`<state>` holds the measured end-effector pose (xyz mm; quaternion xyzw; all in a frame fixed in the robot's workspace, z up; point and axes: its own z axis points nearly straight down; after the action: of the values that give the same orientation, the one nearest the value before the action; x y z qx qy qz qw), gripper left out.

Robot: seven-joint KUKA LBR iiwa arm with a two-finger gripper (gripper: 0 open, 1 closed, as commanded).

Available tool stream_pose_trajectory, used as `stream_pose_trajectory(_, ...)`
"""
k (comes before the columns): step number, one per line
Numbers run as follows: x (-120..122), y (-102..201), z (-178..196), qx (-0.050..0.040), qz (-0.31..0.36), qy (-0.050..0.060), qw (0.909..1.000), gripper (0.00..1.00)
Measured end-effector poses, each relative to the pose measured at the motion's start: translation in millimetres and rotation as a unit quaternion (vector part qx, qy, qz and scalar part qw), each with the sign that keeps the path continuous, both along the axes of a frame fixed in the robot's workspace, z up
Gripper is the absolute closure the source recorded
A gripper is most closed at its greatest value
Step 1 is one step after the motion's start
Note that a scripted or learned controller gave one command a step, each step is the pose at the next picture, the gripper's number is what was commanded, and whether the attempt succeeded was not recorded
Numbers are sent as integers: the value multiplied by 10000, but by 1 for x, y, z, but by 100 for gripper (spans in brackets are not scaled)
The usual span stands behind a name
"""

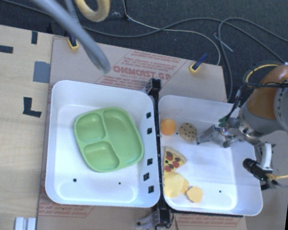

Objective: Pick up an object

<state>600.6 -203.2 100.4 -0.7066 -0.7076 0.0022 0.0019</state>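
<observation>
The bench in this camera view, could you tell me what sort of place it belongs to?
Probably a robotics lab test bench. Two white bins sit on cardboard, one with a green tray, the other with toy food like a pizza slice; a robot arm and loose cables surround them.

- A robotics lab bench: cardboard sheet [150, 68] under two white bins [56, 142].
- Loose cables [171, 28] on dark floor behind the cardboard.

The tool [204, 138] hangs over the right bin [227, 202] near a cookie [187, 131]; a green tray [109, 139] fills the left bin [63, 127].
</observation>
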Motion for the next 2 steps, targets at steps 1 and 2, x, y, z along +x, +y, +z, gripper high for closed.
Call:
stream_pose_trajectory(1,1,0,-15,-14,3,-31,10000,0)
stream_pose_trajectory(2,2,0,-3,-28,8,-58,10000,100)
